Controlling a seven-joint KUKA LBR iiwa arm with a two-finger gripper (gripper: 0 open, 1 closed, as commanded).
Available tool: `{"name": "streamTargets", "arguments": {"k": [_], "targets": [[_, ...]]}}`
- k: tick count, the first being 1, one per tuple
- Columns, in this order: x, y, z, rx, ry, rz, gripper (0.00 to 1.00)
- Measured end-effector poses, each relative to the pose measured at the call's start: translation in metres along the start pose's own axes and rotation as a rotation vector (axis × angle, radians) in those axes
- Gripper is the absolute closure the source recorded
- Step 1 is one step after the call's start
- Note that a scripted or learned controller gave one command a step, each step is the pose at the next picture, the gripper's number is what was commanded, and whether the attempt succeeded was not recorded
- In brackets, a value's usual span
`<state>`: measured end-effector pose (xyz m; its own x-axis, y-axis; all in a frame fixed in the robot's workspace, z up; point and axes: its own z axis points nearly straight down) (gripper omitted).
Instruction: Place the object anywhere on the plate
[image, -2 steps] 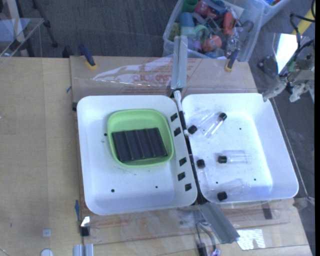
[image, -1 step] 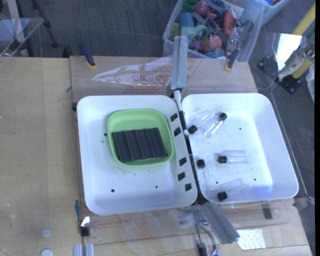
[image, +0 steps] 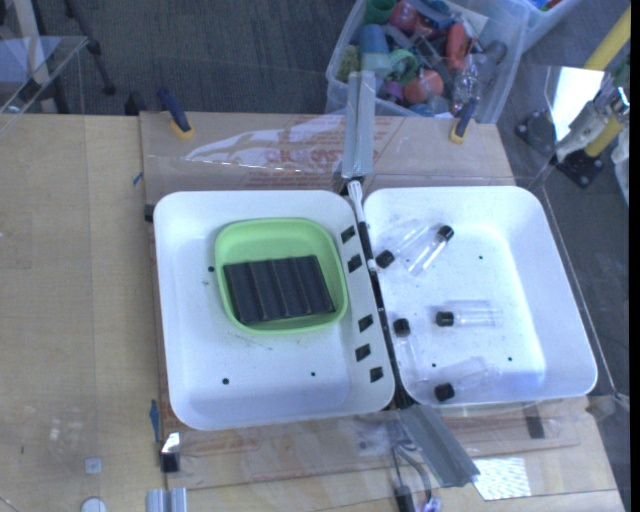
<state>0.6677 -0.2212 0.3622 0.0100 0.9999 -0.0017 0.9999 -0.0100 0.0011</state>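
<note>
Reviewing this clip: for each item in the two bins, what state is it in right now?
green plate: flat in the left bin, a dark ridged block on it.
dark ridged block: lying flat on the plate.
clear vials with black caps: lying on their sides, scattered in the right bin, none on the plate.
right bin: holds the vials.
left bin: holds the plate.

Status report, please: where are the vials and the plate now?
Green plate in left bin, dark ridged block lying on it. Clear black-capped vials loose in right bin, none on plate yet.
</note>
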Motion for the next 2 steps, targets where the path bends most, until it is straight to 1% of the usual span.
{"name": "streamTargets", "arguments": {"k": [1, 2], "targets": [[0.000, 0.000, 0.000, 0.000, 0.000, 0.000, 0.00], [0.000, 0.000, -0.074, -0.001, -0.001, 0.077, 0.00]]}}
